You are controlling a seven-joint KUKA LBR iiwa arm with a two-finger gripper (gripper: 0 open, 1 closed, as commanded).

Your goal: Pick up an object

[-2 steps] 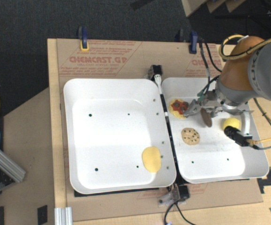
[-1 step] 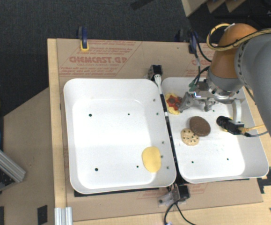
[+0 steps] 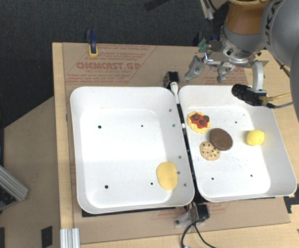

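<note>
The left bin has a pale yellow oval lying near its right front corner. The right bin holds a little pizza, a chip cookie touching a brown cookie, and a yellow ball to the right. The gripper hangs above the far edge of the right bin, its fingers spread apart, pinching nothing.
</note>
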